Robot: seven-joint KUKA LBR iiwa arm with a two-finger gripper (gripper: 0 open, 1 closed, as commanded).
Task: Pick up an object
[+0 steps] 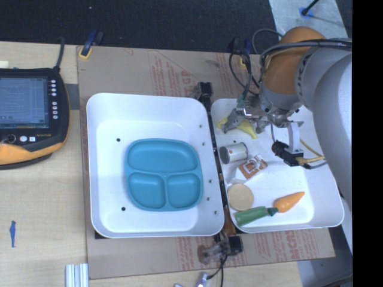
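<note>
Camera view | gripper low over banana | opening: cannot tell | right bin

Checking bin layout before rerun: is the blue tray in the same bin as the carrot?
No. The blue tray lies alone in the left bin, while the carrot lies in the right bin.

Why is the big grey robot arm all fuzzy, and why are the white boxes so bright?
In the camera view, the arm sits close to the lens, so it looks soft and blurry, and it hides much of the tool. In the same view, light bounces off the left bin, washing out its rim, while the blue tray and carrot stay fairly sharp.
</note>
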